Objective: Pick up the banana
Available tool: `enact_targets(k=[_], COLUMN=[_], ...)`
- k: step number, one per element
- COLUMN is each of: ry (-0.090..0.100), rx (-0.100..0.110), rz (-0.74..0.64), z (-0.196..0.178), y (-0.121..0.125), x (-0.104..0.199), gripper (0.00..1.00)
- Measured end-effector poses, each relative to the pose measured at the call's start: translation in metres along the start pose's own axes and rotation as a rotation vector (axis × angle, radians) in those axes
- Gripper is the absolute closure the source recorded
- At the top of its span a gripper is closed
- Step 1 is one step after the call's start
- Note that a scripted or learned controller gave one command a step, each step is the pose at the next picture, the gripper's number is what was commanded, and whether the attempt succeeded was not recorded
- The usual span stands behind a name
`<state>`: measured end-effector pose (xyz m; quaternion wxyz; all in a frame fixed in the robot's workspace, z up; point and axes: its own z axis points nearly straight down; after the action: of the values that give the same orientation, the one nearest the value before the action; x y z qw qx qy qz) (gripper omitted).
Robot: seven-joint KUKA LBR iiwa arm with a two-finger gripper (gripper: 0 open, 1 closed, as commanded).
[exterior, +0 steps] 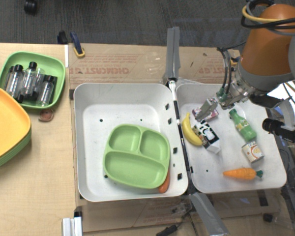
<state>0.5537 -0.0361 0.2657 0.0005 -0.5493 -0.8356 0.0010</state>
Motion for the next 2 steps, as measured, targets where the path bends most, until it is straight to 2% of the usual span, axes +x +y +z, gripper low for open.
enact_targets(k=[1,2], ry=[-0.001,0.001], rx=[-0.001,0.002], rz=[0.204,-0.024], z=[-0.02,0.063], y=[-0.001,0.021], x=[0.035,0.025], gripper=[0.0,0.0])
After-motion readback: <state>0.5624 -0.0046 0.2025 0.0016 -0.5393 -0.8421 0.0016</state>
